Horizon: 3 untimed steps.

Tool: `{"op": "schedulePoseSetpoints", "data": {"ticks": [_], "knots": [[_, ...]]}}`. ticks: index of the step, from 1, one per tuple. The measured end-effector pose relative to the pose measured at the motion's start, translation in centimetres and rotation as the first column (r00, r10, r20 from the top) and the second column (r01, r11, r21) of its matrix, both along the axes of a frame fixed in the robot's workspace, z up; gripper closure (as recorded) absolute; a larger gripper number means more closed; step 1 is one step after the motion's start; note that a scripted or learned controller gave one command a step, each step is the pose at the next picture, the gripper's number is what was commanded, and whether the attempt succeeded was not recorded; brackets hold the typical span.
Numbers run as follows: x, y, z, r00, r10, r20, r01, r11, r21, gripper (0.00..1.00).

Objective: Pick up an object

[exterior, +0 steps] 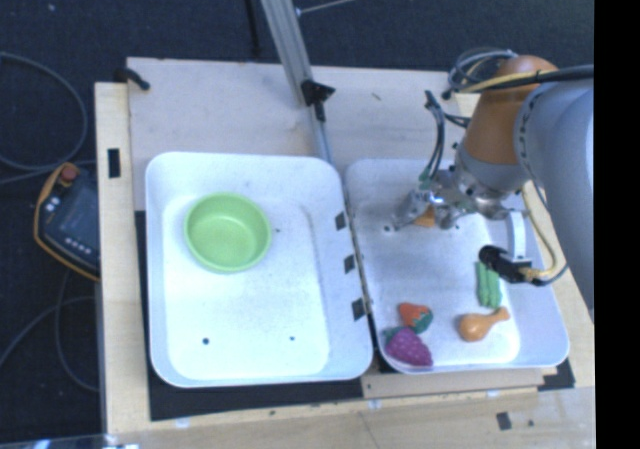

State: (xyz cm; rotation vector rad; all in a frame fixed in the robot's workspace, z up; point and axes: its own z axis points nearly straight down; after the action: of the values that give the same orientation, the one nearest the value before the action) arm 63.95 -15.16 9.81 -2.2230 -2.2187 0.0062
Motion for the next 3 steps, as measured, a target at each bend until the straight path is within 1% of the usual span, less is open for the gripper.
{"op": "schedulePoseSetpoints", "data": {"ticks": [1,2,3], "knots": [[0.2,-0.1,1.5,1.0,-0.002,0.005,0.002,1.0,0.0,1.0],[0.0,-0.5,5.9,1.0,-0.001,0.009,0.001,1.0,0.001,1.0],[0.3,-0.1,10.5,1.0,0.005,0.01,-0.005,1.0,0.001,1.0]]}}
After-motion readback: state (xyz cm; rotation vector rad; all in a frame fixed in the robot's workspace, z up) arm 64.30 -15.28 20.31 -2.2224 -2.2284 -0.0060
